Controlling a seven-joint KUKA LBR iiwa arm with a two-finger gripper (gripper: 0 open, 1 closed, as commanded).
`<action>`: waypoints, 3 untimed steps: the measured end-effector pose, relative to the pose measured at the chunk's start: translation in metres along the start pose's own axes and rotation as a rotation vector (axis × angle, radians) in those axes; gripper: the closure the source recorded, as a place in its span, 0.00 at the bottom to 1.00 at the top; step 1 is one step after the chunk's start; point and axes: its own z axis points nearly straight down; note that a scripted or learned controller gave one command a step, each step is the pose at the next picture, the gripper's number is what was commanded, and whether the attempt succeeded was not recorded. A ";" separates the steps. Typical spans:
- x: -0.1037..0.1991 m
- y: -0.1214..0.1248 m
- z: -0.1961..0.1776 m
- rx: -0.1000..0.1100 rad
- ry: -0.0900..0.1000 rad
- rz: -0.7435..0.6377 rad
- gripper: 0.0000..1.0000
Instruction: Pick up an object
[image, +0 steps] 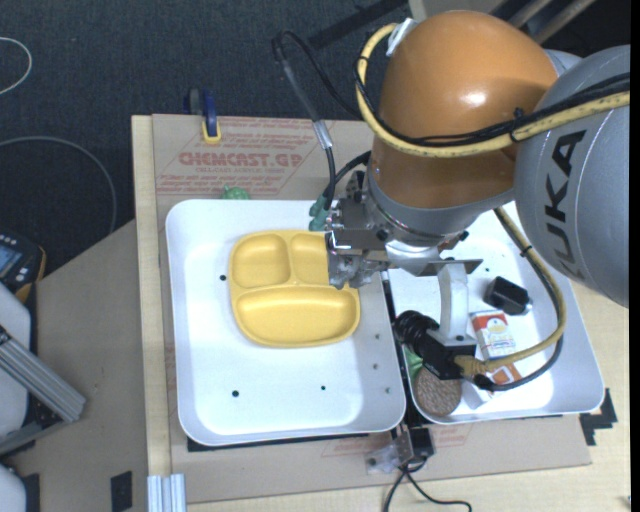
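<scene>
A yellow divided plate (290, 290) lies in the upper middle of the left white bin (270, 400). My gripper (345, 268) hangs under the big orange and grey wrist, right at the plate's right rim, close to the wall between the two bins. The wrist hides the gripper's upper part and the top of the right bin (570, 385). Nothing can be made out between the gripper and the plate rim.
The right bin holds a small black block (508, 294), a white and orange box (492, 340) and a round brown disc (437, 393) at its front. A small green thing (236, 193) lies on the brown board behind the left bin.
</scene>
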 end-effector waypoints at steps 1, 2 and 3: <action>-0.045 0.001 -0.084 -0.017 0.004 0.000 1.00; -0.122 0.000 0.013 0.005 -0.001 0.005 1.00; -0.062 0.001 -0.077 -0.017 0.006 -0.012 1.00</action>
